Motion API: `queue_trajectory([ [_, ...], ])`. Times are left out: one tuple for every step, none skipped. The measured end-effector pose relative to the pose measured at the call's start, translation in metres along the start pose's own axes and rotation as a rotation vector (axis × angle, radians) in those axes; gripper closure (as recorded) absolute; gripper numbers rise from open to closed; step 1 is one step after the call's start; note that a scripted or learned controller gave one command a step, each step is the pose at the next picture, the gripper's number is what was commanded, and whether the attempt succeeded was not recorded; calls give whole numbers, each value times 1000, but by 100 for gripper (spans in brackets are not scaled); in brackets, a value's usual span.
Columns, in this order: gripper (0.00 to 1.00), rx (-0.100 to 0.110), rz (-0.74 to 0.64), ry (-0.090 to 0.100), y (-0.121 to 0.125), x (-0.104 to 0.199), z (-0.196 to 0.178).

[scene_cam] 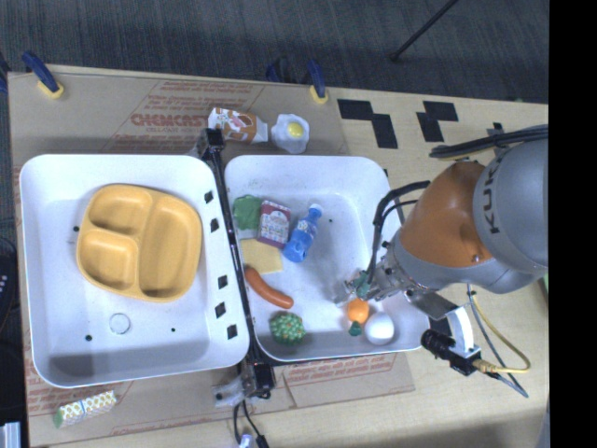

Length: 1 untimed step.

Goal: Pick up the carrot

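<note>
The carrot (357, 312) is a small orange piece with a green tip, lying near the front right corner of the right bin (322, 171). My gripper (360, 289) reaches in from the right and hangs directly over the carrot's upper end, very close to it or touching it. The grey wrist and its orange band (446, 224) hide the bin's right wall.
A white egg (380, 329) lies right beside the carrot. The right bin also holds a sausage (269, 287), a green ball (287, 327), a blue bottle (303, 234), a red packet (273, 222) and a cheese slice (267, 259). A yellow divided plate (140, 241) sits in the left bin.
</note>
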<state>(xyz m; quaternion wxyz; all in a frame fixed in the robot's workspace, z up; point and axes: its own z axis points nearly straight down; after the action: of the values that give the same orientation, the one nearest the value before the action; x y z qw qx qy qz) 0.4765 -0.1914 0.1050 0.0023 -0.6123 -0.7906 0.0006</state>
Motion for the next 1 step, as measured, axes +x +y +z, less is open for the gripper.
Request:
queue_trajectory([
  [100, 0, -96, 0, 13, 52, 14],
])
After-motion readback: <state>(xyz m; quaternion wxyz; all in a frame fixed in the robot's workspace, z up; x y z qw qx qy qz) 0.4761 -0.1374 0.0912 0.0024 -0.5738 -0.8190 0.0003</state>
